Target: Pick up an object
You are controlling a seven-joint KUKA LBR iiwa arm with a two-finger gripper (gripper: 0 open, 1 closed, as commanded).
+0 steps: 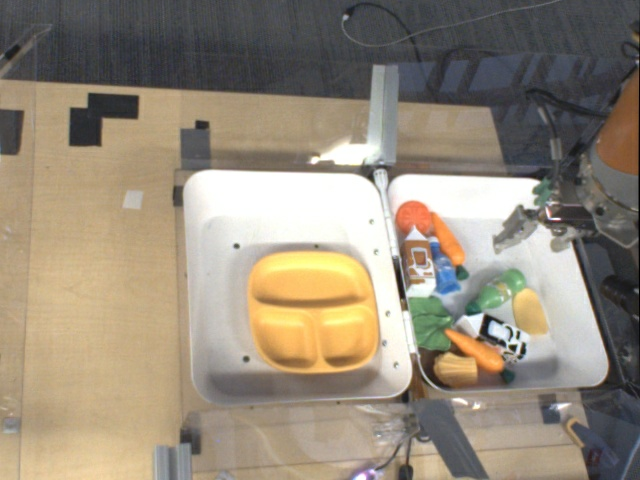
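Two white bins are seen: the left bin (200, 268) and the right bin (590, 358). One yellow divided tray (313, 306) is counted at 9 o'clock. Two toy carrots are counted, one (449, 242) at 12 o'clock, another (474, 347) at 6 o'clock.

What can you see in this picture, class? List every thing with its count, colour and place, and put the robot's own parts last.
bins: 2, white, side by side on the bench
divided tray: 1, yellow, middle of the left bin
tomato: 1, orange-red, top left of the right bin
carrots: 2, orange, one beside the tomato, one near the right bin's lower edge
carton: 1, white and brown, along the right bin's left wall
green toys: 2, green, middle of the right bin
pale yellow piece: 1, right of the green toys
cable: 1, black, on the floor above the bench
arm: 1, grey with orange band, right edge
hand: 1, above the right bin's upper right part
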